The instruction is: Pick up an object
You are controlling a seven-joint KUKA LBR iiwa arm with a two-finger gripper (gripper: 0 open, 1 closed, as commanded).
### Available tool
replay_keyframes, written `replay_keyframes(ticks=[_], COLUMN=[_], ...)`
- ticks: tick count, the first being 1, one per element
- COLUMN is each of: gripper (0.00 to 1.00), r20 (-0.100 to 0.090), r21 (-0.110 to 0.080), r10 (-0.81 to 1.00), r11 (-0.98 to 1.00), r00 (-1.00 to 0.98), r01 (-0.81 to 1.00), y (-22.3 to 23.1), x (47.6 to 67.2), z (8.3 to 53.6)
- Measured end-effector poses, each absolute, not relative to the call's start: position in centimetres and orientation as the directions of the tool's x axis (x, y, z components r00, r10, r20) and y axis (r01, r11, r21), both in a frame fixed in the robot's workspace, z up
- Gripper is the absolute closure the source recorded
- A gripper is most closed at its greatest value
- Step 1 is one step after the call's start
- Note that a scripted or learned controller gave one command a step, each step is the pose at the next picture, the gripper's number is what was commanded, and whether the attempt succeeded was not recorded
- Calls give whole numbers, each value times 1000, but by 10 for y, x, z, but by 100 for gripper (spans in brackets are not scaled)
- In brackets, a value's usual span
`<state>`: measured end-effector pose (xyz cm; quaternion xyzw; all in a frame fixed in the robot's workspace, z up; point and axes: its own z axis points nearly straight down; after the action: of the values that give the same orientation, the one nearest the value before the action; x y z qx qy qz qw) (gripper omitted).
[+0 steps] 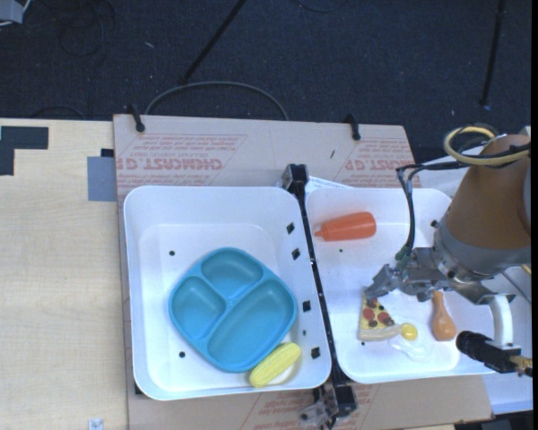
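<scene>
The gripper point(383, 285) hangs low in the right bin point(345, 365), just above the upper end of a toy pizza slice point(377, 321). Its dark fingers point(377, 287) point to the left and down, but if they are apart or together I cannot tell; nothing is seen between them.

The pizza slice lies flat on the bin floor, with a yellow crust at its lower edge and small red and dark spots on the pale top. Beside its right corner is a small yellow ball point(409, 332), and further right an orange-brown piece shaped like a drumstick point(442, 319). An orange carrot-like object point(346, 227) lies near the back of the same bin, well apart from the gripper.

In the left bin point(143, 267) there is a blue divided plate point(232, 308) with three compartments, and a yellow corn cob point(275, 365) touches its lower right rim.

The cardboard sheet point(251, 146) behind the bins carries red printed writing, upside down and too blurred to read with certainty
</scene>
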<state>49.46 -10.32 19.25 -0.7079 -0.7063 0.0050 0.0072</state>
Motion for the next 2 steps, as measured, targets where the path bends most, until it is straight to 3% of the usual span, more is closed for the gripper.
replay_keyframes(ticks=[1, 2], gripper=[0, 0], r20=[1, 3], r21=[-5, -9], r10=[1000, 1000], r11=[0, 0], r00=[0, 0], r01=[1000, 1000], y=[-104, -107], x=[497, 496], z=[199, 135])
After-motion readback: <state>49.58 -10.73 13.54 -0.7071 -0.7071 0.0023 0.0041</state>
